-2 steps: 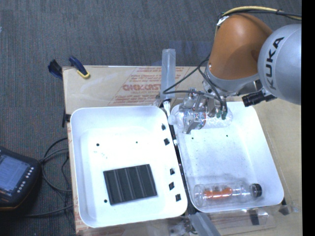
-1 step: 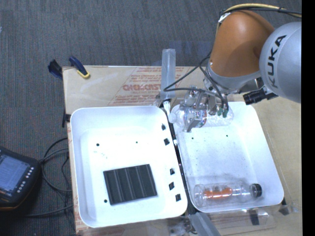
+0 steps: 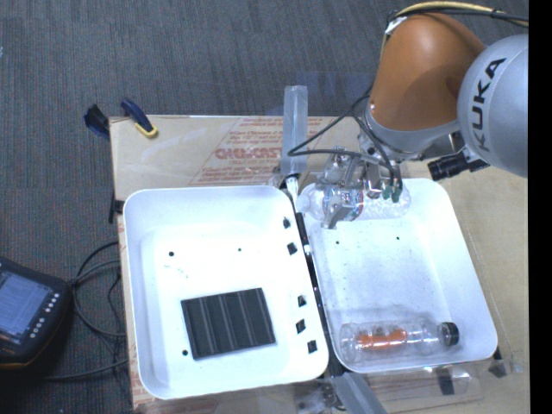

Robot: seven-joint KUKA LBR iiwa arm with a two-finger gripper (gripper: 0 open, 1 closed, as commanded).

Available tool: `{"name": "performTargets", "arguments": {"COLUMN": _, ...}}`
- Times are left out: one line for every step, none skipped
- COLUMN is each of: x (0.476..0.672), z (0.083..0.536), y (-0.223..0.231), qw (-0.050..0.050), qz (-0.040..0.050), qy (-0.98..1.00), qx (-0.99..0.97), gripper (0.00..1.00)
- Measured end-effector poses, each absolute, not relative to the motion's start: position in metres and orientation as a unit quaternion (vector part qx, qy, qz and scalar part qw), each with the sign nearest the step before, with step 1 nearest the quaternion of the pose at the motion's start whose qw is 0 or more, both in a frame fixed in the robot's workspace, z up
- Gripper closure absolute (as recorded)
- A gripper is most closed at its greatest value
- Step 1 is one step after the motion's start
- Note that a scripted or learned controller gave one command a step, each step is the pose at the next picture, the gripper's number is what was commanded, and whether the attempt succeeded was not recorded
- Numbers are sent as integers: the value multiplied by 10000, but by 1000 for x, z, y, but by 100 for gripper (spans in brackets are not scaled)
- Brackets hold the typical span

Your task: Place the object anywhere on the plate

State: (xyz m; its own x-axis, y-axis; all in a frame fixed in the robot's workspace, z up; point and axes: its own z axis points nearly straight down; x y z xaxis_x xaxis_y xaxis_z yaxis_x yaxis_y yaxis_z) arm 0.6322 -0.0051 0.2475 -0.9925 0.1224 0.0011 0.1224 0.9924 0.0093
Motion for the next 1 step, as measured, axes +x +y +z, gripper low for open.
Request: {"name": "performTargets", "arguments": {"x": 633, "z": 256, "y": -5, "qw": 0, "qz": -59, "qy": -9980, "qx": -628, "gripper": 100}}
